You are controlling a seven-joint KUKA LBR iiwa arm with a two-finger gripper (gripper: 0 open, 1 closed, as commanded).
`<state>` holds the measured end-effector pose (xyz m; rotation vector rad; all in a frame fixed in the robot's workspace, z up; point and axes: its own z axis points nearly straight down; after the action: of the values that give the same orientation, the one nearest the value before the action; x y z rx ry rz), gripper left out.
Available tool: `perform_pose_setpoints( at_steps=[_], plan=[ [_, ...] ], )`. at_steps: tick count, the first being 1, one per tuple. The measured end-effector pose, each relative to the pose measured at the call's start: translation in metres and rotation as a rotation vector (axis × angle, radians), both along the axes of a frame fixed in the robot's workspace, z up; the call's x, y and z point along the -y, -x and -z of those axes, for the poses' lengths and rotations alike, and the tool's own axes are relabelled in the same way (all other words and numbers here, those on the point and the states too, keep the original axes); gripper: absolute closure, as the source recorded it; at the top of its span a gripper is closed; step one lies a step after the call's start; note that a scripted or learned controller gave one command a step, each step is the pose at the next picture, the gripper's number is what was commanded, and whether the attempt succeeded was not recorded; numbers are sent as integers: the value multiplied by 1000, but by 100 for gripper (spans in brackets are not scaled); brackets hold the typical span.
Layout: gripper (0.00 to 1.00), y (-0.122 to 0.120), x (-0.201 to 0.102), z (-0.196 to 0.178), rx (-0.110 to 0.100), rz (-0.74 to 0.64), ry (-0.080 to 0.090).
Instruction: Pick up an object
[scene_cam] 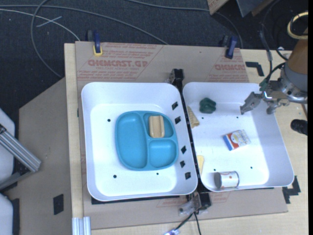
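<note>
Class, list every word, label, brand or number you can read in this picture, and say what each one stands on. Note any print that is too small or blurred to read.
"CHEMCAST GP", in faded red, on the brown board behind the left bin.
The same print on the board behind the right bin: too faint to read whole.
Small box in the right bin: red and blue label, too small to read.
Can in the right bin: label too blurred to read.

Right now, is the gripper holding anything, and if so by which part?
Nothing is held. The gripper hangs open over the right bin's upper right corner, apart from the green object, the small box and the can.
</note>
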<state>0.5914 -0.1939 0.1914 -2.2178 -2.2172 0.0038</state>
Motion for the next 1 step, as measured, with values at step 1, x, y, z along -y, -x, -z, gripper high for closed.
perform_pose_setpoints(
  at_steps=[1],
  plan=[
    [0, 3, 4, 62, -1, 0, -1]
  ],
)
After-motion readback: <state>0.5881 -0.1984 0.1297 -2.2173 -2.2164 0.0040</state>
